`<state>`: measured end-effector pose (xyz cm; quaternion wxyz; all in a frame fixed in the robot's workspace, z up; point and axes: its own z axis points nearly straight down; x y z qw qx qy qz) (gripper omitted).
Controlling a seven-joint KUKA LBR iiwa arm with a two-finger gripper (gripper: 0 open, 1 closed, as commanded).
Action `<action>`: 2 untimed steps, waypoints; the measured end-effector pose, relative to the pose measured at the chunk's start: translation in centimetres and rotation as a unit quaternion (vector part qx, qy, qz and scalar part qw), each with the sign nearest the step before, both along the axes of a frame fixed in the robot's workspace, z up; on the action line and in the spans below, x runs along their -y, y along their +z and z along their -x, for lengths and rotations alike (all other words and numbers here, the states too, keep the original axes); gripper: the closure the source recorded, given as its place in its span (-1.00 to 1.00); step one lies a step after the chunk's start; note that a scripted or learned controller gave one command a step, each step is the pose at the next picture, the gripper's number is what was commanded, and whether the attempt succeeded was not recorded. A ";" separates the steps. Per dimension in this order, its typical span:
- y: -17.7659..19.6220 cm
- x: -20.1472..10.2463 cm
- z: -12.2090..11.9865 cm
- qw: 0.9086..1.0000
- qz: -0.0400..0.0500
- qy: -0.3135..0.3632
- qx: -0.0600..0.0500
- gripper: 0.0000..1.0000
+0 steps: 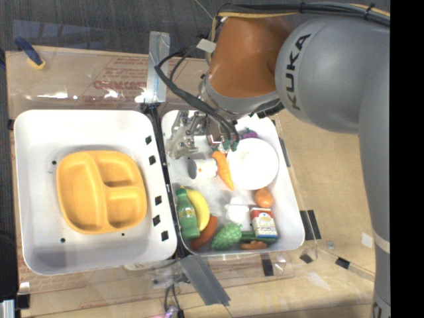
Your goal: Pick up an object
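My gripper [189,143] hangs over the upper left corner of the right bin [289,197], under the orange wrist band. Just below it lie a small white and grey piece [203,169] and an orange carrot [223,167]. A white round plate [255,164] sits to the carrot's right, with a purple item [247,135] at its top edge. Lower in the bin are a banana [199,207], a green bottle [187,216], an orange ball [264,197], a red-labelled can [264,224], a green bumpy item [227,236] and a red sausage [205,234].
The left bin [33,151] holds a yellow divided tray [101,191]. The arm's grey body covers the upper right of the scene. Black cables loop above the wall between the two bins. Tape strips lie on the bench in front.
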<state>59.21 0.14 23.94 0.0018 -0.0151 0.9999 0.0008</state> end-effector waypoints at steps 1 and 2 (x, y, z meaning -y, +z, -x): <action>4.7 5.4 -5.7 0.998 0.002 0.068 0.002 1.00; -0.1 17.5 -6.2 0.987 0.002 0.160 -0.002 1.00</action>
